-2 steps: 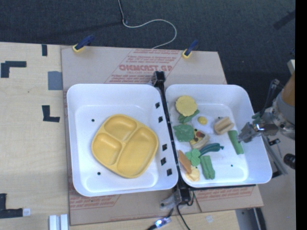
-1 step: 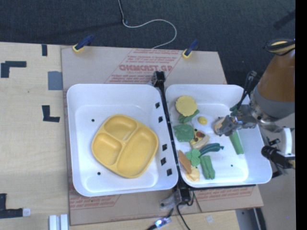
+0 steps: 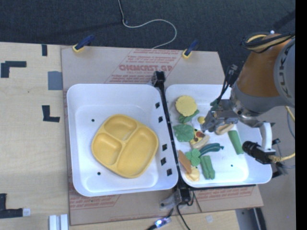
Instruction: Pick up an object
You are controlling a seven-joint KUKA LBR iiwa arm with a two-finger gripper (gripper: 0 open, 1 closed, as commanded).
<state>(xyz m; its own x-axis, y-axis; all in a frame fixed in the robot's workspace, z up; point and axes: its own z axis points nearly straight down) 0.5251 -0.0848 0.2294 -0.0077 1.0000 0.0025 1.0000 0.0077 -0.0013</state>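
Observation:
My gripper is low inside the right bin, near its middle, with the arm coming in from the right. A tan and red toy that looks like a hot dog lies right at the gripper's lower right side; I cannot tell whether it is held. Close by on the left are a small pizza-like piece and a green leafy toy. A yellow round toy sits at the bin's upper left.
The right bin also holds a green stick, a teal pepper, a green pickle, a small green broccoli and an orange piece. The left bin holds a yellow divided plate.

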